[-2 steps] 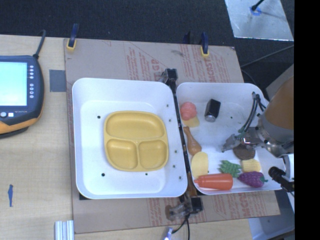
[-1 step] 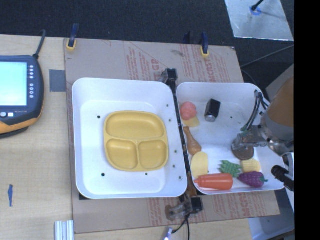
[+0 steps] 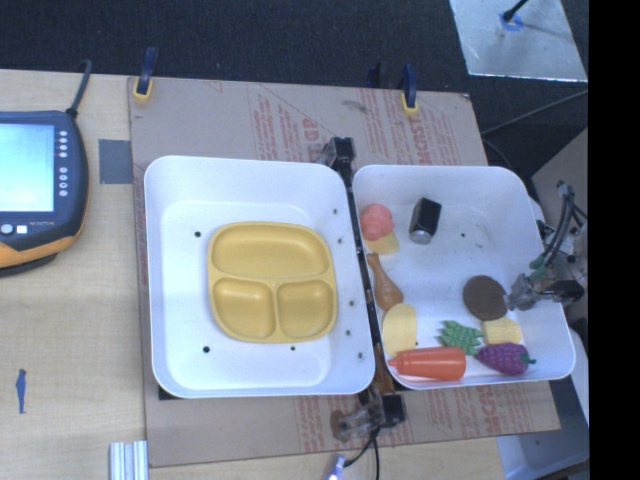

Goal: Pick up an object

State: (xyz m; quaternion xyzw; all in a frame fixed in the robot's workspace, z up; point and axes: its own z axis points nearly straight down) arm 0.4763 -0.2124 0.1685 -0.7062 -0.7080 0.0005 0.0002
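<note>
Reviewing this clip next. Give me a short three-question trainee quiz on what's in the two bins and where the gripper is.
1. True or false: the yellow divided tray lies in the left bin.
2. Multiple choice: which item lies along the near edge of the right bin, next to the purple grapes? A) the black can B) the orange carrot C) the pink ball
3. Fill in: the gripper sits at the right bin's ____ side, beside the brown disc.

Key
1. True.
2. B, the orange carrot; the black can and pink ball lie toward the far side.
3. Right.
</note>
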